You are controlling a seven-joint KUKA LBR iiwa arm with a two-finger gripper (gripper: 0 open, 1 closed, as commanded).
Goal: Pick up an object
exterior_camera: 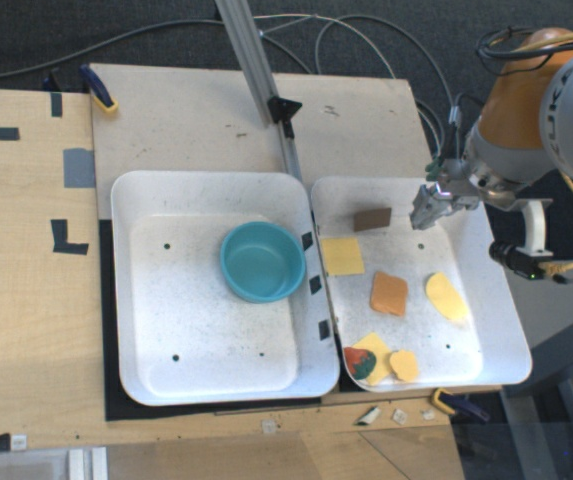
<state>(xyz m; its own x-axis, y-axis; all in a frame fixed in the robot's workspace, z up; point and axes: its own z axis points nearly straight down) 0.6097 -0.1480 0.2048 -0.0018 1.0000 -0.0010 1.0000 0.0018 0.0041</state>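
gripper (428, 211): over right bin (486, 298), finger state unclear
nearest: brown block (371, 219)
risk: offset descent, fingers miss block

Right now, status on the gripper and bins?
Gripper over right bin's far edge, holding nothing seen. Brown block nearest, untouched. Teal bowl alone in left bin.
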